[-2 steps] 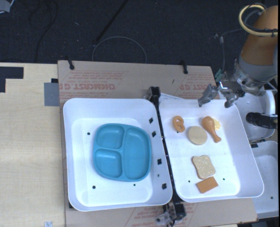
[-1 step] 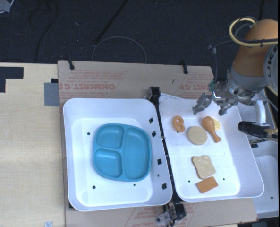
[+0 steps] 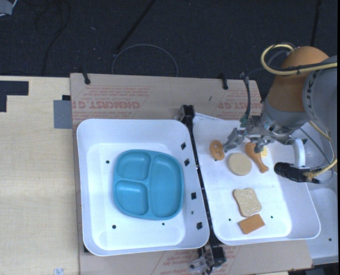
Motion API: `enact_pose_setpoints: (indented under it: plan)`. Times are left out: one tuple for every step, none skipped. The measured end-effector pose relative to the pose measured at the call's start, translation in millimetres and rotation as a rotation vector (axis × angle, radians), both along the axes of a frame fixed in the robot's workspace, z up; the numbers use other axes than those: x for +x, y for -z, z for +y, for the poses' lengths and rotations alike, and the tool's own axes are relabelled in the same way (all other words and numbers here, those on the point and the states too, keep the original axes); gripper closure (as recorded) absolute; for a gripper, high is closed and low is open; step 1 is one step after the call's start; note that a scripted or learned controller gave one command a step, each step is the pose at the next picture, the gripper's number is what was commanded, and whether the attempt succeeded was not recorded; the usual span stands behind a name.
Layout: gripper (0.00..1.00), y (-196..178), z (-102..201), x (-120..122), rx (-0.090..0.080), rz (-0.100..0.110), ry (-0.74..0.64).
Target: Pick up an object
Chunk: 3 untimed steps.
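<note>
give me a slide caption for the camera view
KUKA arm's gripper poised over right bin of food items; blue divided plate in left bin.

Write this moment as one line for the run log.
gripper: above right bin, fingers open, nothing held | nearest: carrot, round cracker | left bin: blue plate

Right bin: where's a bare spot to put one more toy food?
Free: the right bin's floor right of the bread slice and orange block, and left of them, by the divider. Crowded: its top, where the gripper hangs over the croissant, round cookie and carrot.
</note>
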<state>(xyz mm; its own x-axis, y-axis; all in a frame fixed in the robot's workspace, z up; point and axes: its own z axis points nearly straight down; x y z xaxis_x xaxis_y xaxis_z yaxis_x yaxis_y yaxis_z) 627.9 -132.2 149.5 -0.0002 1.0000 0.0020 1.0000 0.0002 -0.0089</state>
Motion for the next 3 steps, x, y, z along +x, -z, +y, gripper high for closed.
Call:
enact_pose_setpoints:
  plan:
    - [0.0,56.2,4.3,-7.6,-0.005,-0.01,0.0]
    - [1.0,41.3,2.7,-5.9,-0.005,-0.013,0.003]
    - [1.0,-21.9,-1.7,-7.1,-0.003,-0.012,0.007]
